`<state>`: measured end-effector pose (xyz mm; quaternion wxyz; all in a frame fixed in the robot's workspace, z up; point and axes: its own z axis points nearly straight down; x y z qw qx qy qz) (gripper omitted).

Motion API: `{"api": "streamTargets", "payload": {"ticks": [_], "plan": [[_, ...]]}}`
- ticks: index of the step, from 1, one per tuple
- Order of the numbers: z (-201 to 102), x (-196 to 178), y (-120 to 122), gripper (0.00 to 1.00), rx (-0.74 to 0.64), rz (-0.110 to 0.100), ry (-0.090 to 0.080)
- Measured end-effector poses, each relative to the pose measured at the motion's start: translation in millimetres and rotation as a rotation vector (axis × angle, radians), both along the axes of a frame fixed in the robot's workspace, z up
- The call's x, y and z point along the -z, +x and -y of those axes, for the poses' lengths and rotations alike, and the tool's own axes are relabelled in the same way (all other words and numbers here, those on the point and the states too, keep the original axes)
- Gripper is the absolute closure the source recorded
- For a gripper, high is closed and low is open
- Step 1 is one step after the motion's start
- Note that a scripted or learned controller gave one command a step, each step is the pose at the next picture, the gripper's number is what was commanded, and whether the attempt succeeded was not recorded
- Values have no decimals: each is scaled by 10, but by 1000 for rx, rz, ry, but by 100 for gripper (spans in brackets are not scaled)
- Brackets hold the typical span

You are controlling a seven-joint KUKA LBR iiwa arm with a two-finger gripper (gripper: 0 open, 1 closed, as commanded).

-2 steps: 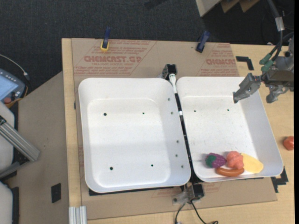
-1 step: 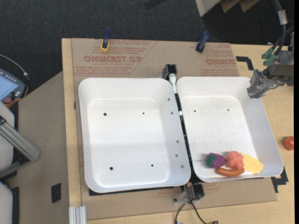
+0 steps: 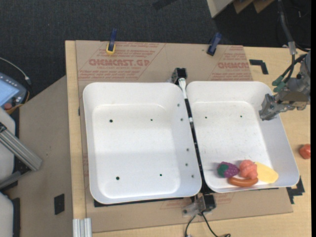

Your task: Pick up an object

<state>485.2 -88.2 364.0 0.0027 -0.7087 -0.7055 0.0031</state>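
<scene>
Dark carpeted floor surrounds a cardboard-topped bench (image 3: 148, 56) bearing 2 shallow white bins side by side. Item 1: left bin (image 3: 98, 132), nothing in it but small dark holes in its floor. Item 2: right bin (image 3: 237, 127), its contents gathered in the near right corner. Contents, 4 pieces touching or overlapping: purple grape cluster (image 3: 227, 169); pink-orange lumpy piece (image 3: 248, 168); yellow piece (image 3: 267, 174) against the right wall; orange sausage-shaped piece (image 3: 242, 181) along the front of the group. The sausage piece is the only clearly elongated item, its long axis running roughly left to right, parallel to the near wall, with a slight upward curl at the ends. Which end leads cannot be told. Item 3: gripper (image 3: 269, 110), at the right bin's far right rim, well apart from the cluster; nothing shows between its fingers, and how far it is open cannot be told at this size. Item 4: small orange object (image 3: 304, 151) on the bench outside the right bin. Risks, as judgement: the pieces crowd the corner, so a descent could strike the wall or rim; fingers closing on touching pieces could push them apart or catch 2 at once; a grasp along the sausage's length rather than across it would likely slip.
</scene>
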Motion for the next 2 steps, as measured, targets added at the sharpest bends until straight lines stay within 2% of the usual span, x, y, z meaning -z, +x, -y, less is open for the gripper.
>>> {"api": "streamTargets", "payload": {"ticks": [1,2], "plan": [[438,652,148,100,0,1,1],[605,385,534,100,-5,15,-3]]}}
